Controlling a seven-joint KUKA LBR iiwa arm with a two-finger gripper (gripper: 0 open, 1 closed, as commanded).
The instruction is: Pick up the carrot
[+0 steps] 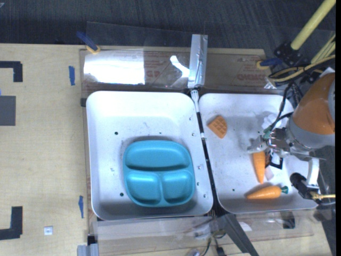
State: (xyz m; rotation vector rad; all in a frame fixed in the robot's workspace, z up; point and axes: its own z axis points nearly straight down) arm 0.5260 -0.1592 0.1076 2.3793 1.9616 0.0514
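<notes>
The surface (37, 143) carries two white bins. The left bin (101, 116) holds a blue divided plate (159, 170); the right bin (234, 164) holds a waffle-like toy (217, 126) at its far left and two carrots. The arm (317, 116) reaches in from the right, its tool (269, 143) at the far tip of the upright carrot (259, 166), whose long axis runs far to near. Whether the tool is spread or pinching, I cannot tell. The second carrot (264, 192), orange with a green tip, lies crosswise just nearer.

Divided tray (158, 170) in left bin (101, 111), waffle (217, 126) and two carrots (259, 166) (264, 192) in right bin (234, 196)
</notes>
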